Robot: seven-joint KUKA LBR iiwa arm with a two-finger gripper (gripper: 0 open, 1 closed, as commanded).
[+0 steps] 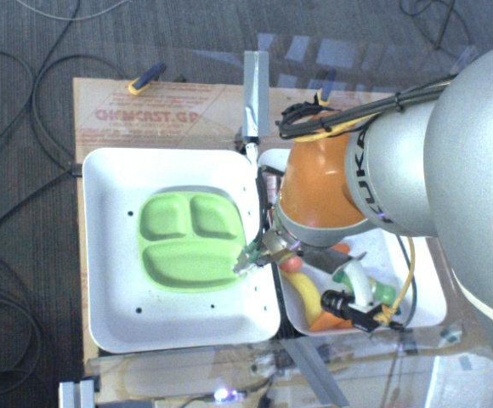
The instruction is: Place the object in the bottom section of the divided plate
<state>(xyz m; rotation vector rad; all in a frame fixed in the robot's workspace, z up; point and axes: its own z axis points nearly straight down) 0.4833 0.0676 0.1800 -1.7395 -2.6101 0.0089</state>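
Observation:
A light green divided plate [191,240] lies in the left white bin [110,313]. It has two small sections at the top and one wide section at the bottom, and all three look bare. My gripper [251,259] hangs low at the plate's right edge, over the wall between the two bins. The big grey and orange wrist [319,185] covers most of it. Something small and greenish shows at its tip, but I cannot make out what it is or whether it is held.
The right bin [429,308] holds a yellow banana [303,293], a small red piece [291,263], an orange carrot-like piece [331,320], a white and green item [361,283] and a black part [348,303]. A yellow and blue clamp [147,77] lies on the board behind the bins.

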